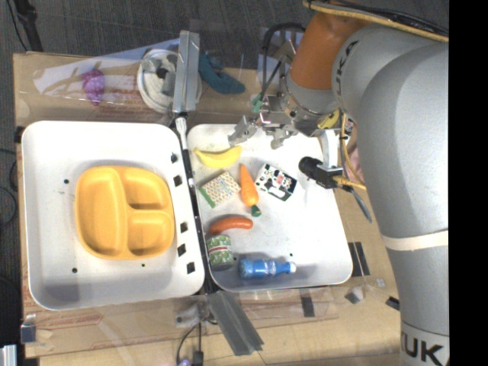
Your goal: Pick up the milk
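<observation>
The milk [276,181] is a small carton with a black-and-white cow pattern, lying flat in the middle of the right bin [320,235]. My gripper [260,135] hangs over the back edge of that bin, up and a little left of the milk and apart from it. Its two fingers [241,133] are spread open with nothing between them. The grey arm with its orange band [320,48] reaches in from the upper right.
Around the milk lie a carrot [248,186], a banana [216,156], a checkered packet [219,188], a red sausage [230,224], a green can [219,250] and a blue bottle [263,267]. The left bin [46,158] holds a yellow divided plate [126,210].
</observation>
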Available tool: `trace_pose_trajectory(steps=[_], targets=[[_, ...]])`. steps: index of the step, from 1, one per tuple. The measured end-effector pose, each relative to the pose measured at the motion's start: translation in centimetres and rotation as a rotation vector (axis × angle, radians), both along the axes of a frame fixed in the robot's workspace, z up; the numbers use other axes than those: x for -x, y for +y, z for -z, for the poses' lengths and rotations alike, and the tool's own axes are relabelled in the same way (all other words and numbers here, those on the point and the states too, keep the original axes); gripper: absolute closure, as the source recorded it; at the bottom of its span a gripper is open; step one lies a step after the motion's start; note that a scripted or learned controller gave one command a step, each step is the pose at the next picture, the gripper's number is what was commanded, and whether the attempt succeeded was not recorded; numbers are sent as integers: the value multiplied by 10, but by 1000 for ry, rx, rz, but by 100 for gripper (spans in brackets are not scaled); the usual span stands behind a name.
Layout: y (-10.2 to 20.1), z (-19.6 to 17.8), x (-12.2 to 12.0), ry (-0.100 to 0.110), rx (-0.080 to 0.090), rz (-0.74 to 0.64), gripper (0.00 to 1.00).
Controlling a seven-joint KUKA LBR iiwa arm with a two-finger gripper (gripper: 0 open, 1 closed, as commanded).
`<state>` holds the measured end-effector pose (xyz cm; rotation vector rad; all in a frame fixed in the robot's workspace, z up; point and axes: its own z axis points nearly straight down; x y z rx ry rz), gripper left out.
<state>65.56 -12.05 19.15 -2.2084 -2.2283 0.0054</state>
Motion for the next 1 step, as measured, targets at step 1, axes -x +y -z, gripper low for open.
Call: trace_pose_trajectory(steps=[1], targets=[[-62, 77, 13, 0, 1, 106, 0]])
